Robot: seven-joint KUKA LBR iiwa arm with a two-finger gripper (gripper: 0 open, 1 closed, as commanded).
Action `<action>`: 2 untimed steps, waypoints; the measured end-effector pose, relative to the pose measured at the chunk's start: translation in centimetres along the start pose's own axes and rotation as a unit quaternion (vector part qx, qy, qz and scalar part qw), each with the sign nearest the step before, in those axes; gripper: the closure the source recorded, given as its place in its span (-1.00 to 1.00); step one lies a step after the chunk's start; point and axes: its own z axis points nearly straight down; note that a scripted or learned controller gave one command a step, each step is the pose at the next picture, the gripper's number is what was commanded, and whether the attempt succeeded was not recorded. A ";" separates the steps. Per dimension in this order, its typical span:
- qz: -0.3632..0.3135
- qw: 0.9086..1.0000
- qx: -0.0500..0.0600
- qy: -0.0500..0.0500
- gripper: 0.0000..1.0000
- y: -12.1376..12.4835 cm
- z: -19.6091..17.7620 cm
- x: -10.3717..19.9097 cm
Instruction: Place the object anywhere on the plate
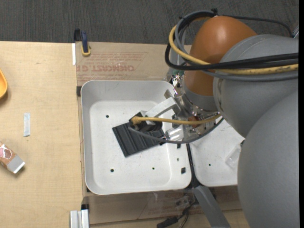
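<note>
A dark grey ribbed rectangular slab [134,138] lies tilted on the floor of the left white bin [95,127], near its middle. My gripper [164,125] hangs low over the same bin, just right of the slab and overlapping its right end. A yellow cable crosses in front of the gripper. The slab's right end is hidden under the gripper's metal parts, so I cannot tell whether it is touched or held. The large grey arm with its orange band [213,46] covers most of the right side.
A tiny black piece [183,170] rests near the left bin's right wall. The right bin [216,163] is mostly covered by the arm. On the wooden bench to the left lie a grey strip [26,125], a brown and white item [10,158] and an orange object [2,84].
</note>
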 end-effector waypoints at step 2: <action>-0.217 0.976 0.000 -0.002 -1.00 0.0 -2.3 3.9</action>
